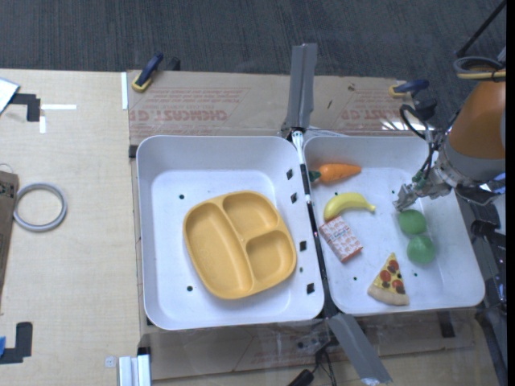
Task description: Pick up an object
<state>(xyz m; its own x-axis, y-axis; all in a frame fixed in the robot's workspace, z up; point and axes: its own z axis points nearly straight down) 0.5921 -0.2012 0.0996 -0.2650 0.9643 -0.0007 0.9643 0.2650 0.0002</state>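
Bench, two white bins; gripper [412, 193] over right bin [451, 296].
Finger state: cannot tell. Green ball [413, 222] just below gripper; second green ball [421, 249], banana [348, 205], carrot [336, 171], pizza slice [389, 281] nearby; yellow tray [239, 244] in left bin [161, 240].

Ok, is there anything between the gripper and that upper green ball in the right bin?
Nothing visible. The gripper sits just above the upper green ball in the right bin, with bare bin floor around it. The second green ball lies on the far side, nearer the camera, and the banana is off to the image left.
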